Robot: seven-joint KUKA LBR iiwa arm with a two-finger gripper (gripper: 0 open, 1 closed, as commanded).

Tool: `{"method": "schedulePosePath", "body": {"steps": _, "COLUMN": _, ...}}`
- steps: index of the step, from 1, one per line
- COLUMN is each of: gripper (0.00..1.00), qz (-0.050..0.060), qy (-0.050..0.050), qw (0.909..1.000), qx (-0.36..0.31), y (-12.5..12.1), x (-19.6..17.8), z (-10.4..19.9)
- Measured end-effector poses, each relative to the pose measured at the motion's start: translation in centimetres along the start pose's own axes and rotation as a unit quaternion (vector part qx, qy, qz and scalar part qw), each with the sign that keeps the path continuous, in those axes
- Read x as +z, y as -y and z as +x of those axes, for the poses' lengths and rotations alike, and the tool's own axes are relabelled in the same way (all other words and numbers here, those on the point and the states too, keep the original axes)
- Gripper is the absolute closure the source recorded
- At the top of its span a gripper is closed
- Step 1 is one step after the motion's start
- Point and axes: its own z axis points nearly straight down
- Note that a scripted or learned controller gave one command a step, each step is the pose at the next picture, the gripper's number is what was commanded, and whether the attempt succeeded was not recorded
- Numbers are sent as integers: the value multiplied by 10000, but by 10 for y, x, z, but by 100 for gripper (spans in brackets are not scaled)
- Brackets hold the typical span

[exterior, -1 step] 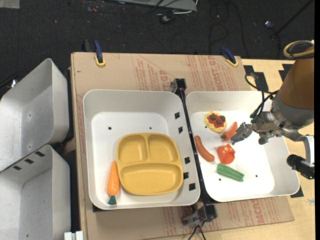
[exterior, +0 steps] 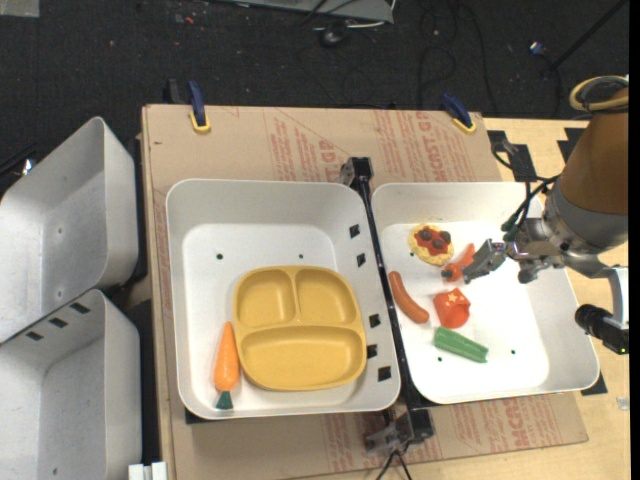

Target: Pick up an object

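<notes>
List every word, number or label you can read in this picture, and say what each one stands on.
Red printing on the brown board under the bins, behind the left bin: upside down and blurred, not readable for sure.
Red printing on the same board behind the right bin: also blurred, unreadable.
Red printing along the board's front edge: too small to read.
No readable text on the toy food.

Jaws [exterior: 480, 264] over right bin [exterior: 560, 368] beside small orange piece [exterior: 459, 261].

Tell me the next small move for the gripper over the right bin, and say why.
Probably lower straight down and close. The gripper sits right at a small orange-red piece beside the pizza toy, and nothing is clearly held yet. The red pepper and hot dog lie apart, so a short descent should not disturb them.
</notes>
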Motion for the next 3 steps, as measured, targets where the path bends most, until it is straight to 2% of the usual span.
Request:
{"method": "schedulePosePath", "body": {"steps": 1, "gripper": 0, "qz": 22, "qy": 0, "qw": 10000, "qx": 15, "y": -2, "x": 52, "z": -10}}
{"method": "schedulePosePath", "body": {"steps": 2, "gripper": 0, "qz": 24, "qy": -7, "qw": 10000, "qx": 8, "y": 0, "x": 101, "z": 0}}
{"method": "schedulePosePath", "body": {"steps": 3, "gripper": 0, "qz": 15, "qy": -3, "qw": 10000, "qx": 9, "y": 1, "x": 130, "z": 1}}
